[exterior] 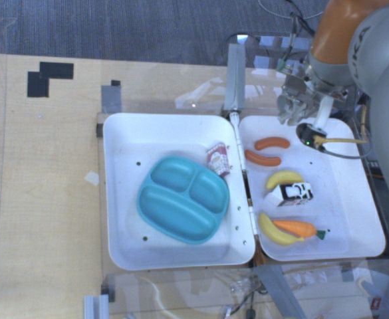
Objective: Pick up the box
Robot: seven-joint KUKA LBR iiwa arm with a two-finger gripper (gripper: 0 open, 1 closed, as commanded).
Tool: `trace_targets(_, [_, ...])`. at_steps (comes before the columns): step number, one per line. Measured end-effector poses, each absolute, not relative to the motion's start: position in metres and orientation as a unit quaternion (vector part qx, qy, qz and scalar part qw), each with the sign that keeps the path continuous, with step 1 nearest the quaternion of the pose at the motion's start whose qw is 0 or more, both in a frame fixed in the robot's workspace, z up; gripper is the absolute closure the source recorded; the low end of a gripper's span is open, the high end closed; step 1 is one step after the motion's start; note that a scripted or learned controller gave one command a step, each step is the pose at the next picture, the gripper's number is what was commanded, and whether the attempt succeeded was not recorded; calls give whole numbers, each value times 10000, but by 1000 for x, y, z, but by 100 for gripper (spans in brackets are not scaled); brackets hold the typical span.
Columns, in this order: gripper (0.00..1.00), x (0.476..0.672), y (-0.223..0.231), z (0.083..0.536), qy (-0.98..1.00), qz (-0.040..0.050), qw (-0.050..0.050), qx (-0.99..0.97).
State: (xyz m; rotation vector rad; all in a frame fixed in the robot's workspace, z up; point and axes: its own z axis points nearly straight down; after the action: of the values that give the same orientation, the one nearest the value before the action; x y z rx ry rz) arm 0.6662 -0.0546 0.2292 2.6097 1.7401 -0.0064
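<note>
Hovering over the right bin's [354, 198] far edge, the gripper [292, 108] is well apart from the black-and-white box [294, 194]; whether its fingers are spread I cannot tell. That box lies mid-bin, touching a banana [284, 177].

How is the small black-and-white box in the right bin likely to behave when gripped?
The box looks like a small carton, so probably light and stiff, though it might dent. It leans on a banana, so a nudge may tip or slide it across the smooth right bin.
</note>
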Motion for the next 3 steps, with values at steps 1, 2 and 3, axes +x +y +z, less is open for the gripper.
trace_targets(1, [100, 668, -54, 237, 5581, -23, 33, 8298])
trace_targets(2, [100, 539, -93, 217, 5317, -5, -2, 8470])
trace_targets(3, [100, 541, -92, 225, 5326, -13, -8, 8463])
